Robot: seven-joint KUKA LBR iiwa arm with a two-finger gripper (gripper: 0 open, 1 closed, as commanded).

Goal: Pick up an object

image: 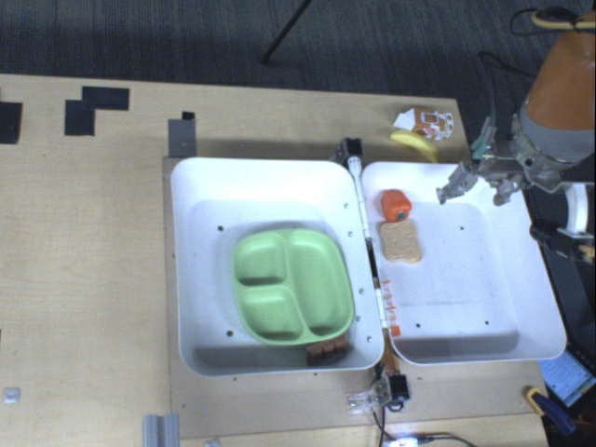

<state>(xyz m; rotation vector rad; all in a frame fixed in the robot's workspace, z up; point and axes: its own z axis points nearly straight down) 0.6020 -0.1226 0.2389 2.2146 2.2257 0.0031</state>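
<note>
Gripper: you have the gripper (473, 186) over the far right part of the right bin (484, 343), its two fingers spread apart with nothing between them.
Candidates: an orange block (395, 204) and a tan sponge (401, 242) lie touching each other at the far left of the right bin, close to the wall shared with the left bin (191, 250). Both sit well to the left of the gripper.
Other item: a green divided tray (292, 285) lies in the left bin, with a small brown thing (326, 350) poking out from under its near edge.
Risk, crowding: because the block and sponge touch, a descent on one could nudge the other or close on both edges and slip.
Risk, wall: both pieces are near the bin wall, so one finger may strike the rim before it gets beside the piece.
Risk, sponge: it looks flat and low, so the fingers may close above it and come up bare.
Risk, tray: it is probably too wide for the fingers unless you take it by the rim.
Hard to make out: the brown thing is mostly hidden and you cannot tell what it is. The gripper's height above the bin floor cannot be judged from this slant.
Cut off: the arm leaves the picture at the right edge.
</note>
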